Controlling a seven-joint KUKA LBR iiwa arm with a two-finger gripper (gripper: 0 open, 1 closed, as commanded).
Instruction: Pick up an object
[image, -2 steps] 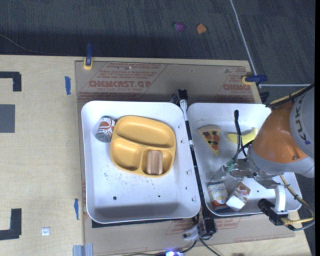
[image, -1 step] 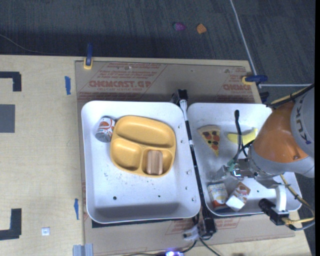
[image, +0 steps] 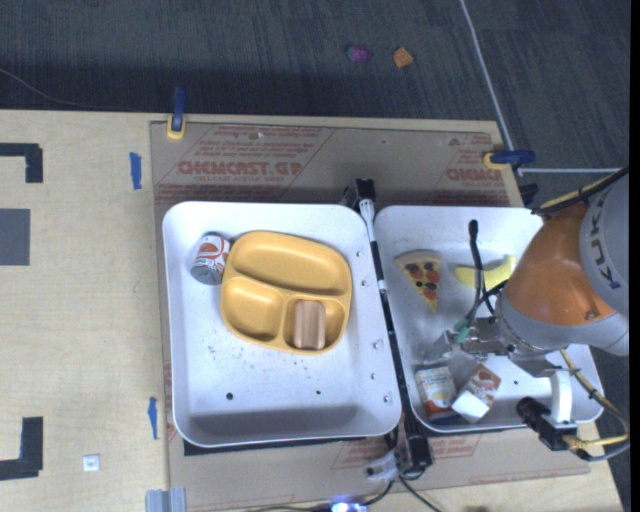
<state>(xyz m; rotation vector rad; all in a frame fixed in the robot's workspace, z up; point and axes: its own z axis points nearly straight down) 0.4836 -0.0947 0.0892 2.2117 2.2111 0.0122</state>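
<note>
White right bin (image: 415, 225) holds my candidates: pizza slice (image: 421, 275), yellow piece (image: 478, 274), small packets (image: 436, 388) near the front wall. Gripper (image: 468, 338) hangs low over the clutter; I cannot tell whether it is spread or clenched. Left bin (image: 270, 415) carries a yellow tray (image: 285, 285) and can (image: 209, 257). Risk: crowded packets could make the grasp slip or snag two.

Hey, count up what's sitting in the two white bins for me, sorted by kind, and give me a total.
Yellow divided tray: 1
Hot dog in the tray: 1
Can: 1
Pizza slice: 1
Yellow piece partly behind the arm: 1
Small packets: 2
White block: 1
Total: 8 that I can make out
</note>
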